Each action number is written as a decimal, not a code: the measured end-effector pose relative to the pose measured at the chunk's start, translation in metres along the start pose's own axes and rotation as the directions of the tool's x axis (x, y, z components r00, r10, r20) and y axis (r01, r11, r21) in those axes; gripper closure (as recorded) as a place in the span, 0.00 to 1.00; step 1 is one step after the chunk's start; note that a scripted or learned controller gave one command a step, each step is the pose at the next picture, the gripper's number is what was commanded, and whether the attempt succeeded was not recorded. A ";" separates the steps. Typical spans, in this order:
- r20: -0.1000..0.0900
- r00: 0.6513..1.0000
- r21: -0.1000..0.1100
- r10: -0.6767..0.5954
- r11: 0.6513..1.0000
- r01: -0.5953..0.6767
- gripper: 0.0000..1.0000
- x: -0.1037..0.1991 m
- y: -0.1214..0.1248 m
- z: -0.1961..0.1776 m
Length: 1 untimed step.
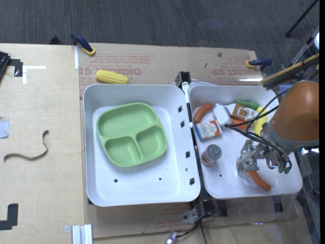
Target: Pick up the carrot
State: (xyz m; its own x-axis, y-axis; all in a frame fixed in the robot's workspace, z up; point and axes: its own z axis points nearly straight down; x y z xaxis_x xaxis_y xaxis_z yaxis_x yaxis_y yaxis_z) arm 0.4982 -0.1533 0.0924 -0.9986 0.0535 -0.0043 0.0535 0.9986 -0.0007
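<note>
The gripper (pixel 250 162) sits low over the carrot (pixel 259 180) in the right bin (pixel 223 187), and its metal covers the carrot's near end; whether its tips touch the carrot cannot be told. The arm (pixel 299 113) is cut off by the picture's right edge and hides that bin's far right corner. Behind its cables lies something yellow and green (pixel 254 111), perhaps 2 packets, too covered to name. The small carton's (pixel 207 130) print is too small to read.

Bright even overhead light, soft shadows, slight blur, no glare
</note>
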 end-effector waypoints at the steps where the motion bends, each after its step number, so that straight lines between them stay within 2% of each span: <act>1: 0.000 1.000 0.000 -0.001 1.000 0.001 0.00 0.000 0.000 0.000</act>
State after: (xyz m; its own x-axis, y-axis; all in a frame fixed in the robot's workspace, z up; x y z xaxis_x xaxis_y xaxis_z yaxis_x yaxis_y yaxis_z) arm 0.4981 -0.1531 0.0923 -0.9986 0.0525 -0.0042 0.0525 0.9986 -0.0007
